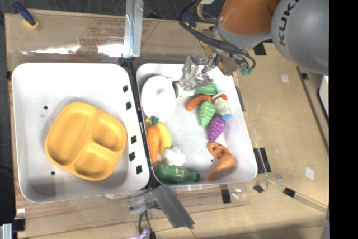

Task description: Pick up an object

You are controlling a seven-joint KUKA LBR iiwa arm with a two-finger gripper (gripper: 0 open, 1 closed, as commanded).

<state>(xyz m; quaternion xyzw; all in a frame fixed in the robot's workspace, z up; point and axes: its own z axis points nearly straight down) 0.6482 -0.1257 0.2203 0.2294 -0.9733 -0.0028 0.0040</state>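
One green toy pepper (206, 89), glossy, beneath gripper (190, 76), grip state unclear

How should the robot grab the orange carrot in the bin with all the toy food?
Probably from straight above, pinching the carrot across its thick orange middle. It lies flat and points along the bin wall, with the yellow banana snug on its other side, so the room for fingers is tight. The green top end looks too small. The gripper hangs over the bin's far end.
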